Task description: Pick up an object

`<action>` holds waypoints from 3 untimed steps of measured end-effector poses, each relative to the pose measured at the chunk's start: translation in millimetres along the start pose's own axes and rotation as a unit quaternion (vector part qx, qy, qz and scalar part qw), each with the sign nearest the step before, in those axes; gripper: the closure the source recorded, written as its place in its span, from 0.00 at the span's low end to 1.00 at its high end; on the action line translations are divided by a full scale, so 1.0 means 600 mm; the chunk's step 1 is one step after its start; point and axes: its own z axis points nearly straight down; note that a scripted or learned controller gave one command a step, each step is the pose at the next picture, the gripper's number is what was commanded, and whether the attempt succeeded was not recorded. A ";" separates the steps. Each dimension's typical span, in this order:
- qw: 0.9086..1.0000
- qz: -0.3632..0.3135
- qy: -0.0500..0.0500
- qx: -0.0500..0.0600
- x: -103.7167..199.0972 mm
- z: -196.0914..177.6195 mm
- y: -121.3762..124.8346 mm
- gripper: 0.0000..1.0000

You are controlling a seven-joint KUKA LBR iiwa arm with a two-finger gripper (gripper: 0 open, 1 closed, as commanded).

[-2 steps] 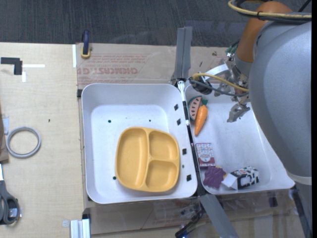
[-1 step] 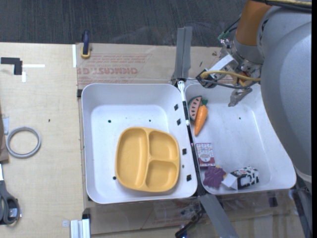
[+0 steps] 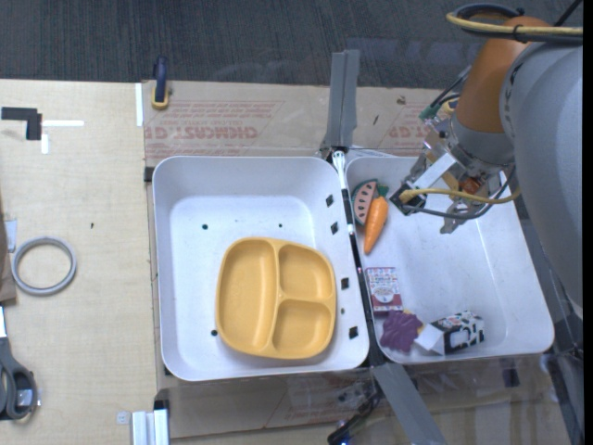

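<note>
Look to the view's left of the bins [image 3: 167, 276]: a grey ring of tape [image 3: 43, 265] lies flat on the bench, and scissors [image 3: 16, 389] sit below it at the edge. Behind the bins you have a cardboard sheet [image 3: 236, 123], with a blue-handled clamp [image 3: 160, 83] at its left corner.

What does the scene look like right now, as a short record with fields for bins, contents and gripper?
left bin: holds one yellow divided plate
right bin: holds five small things
right bin, far end by the divider: carrot, watermelon slice touching it
right bin, near end: red and white box, purple item, black and white item
gripper: over the right bin's far end, right of the carrot
grasp: none visible
bench, left of bins: grey ring
</note>
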 end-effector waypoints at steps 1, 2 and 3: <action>0.997 0.075 0.000 0.001 -0.065 0.146 0.017 0.00; 0.996 0.094 0.001 0.000 -0.101 0.145 0.196 0.00; 0.983 0.184 0.005 0.002 -0.159 0.161 0.189 0.00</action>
